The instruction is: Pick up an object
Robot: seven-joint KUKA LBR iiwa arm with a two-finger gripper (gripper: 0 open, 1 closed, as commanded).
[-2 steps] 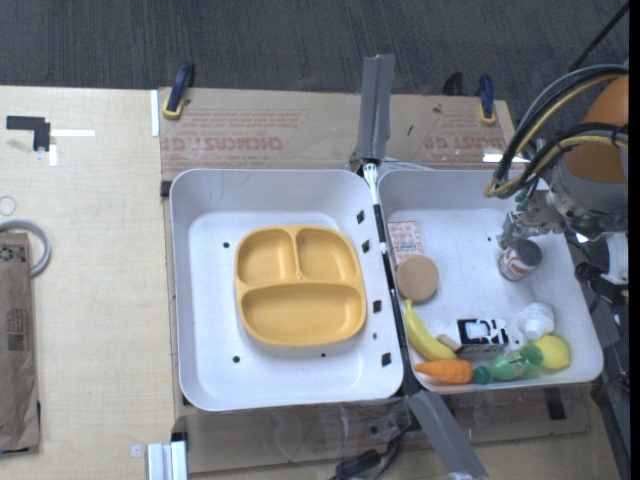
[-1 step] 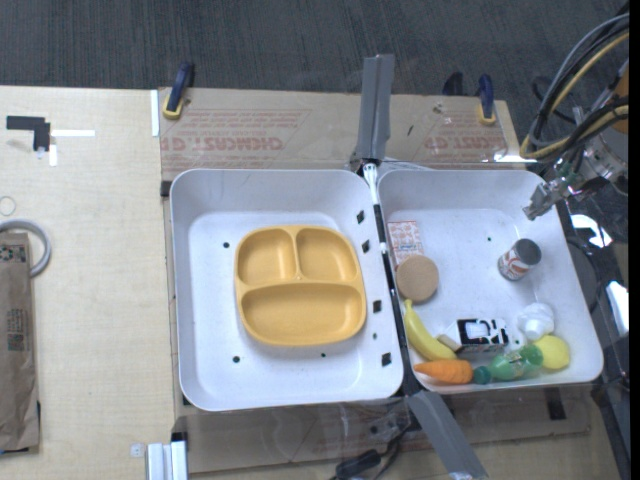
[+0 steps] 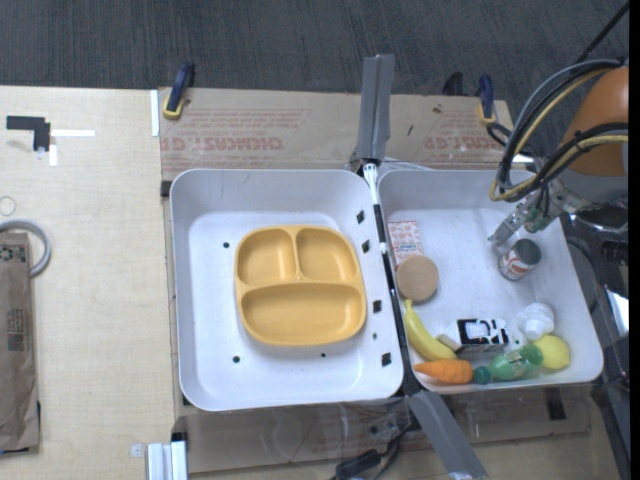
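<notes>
My gripper (image 3: 512, 238) hangs over the far right part of the right-hand white bin (image 3: 470, 200), under my grey wrist and its orange band (image 3: 606, 118), with black and yellow cables looping above it. From this slanted view I cannot tell how my jaws stand, spread or pressed together, and I see nothing clearly caught in them. Just below my tip, on the near side, lies a small round silvery can with a reddish side (image 3: 520, 260). It is so close to me that I cannot tell whether I touch it. Its round pale end faces up towards the camera, so its long axis seems to run roughly along the line of sight, though it is too small to be sure. Further out in the same bin, towards the view's left, lie a tan round disc (image 3: 418, 278) and a pink-and-white printed packet (image 3: 404, 236) just behind it. Along the near wall sit a yellow banana (image 3: 425, 336), an orange carrot (image 3: 445, 371), a black-and-white box (image 3: 483, 331), a green plastic piece (image 3: 503, 369), a yellow lemon (image 3: 553, 353) and a white crumpled lump (image 3: 537, 318). The left-hand white bin (image 3: 190, 298) holds a yellow three-part plate (image 3: 300, 286).
</notes>
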